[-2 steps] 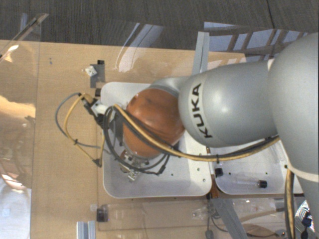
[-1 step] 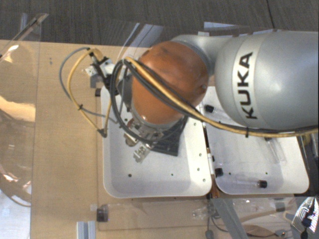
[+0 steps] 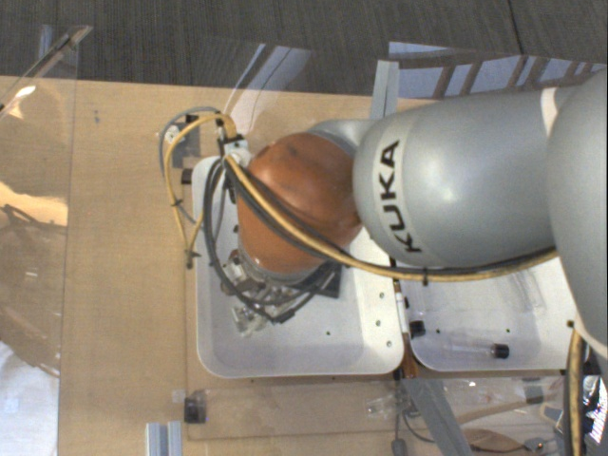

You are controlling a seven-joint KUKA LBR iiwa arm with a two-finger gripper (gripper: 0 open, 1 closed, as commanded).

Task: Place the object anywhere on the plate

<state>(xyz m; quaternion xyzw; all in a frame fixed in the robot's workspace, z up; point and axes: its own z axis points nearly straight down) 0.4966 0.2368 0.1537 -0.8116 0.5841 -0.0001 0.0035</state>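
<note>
Camera view has the arm's tool [image 3: 255,304] low inside the left bin [image 3: 285,354] — its state I cannot tell — the object and plate hidden, so placement looks unfinished.

The grey arm [image 3: 456,188] and its orange band [image 3: 299,202] cover most of the left bin [image 3: 285,354], hiding whatever lies beneath. The gripper [image 3: 255,313] is half buried under the wrist, and its fingers are too small and shadowed to read. The right bin [image 3: 475,350] is cut off by the arm; a thin, perhaps clear tube [image 3: 470,349] lies in it.
</note>
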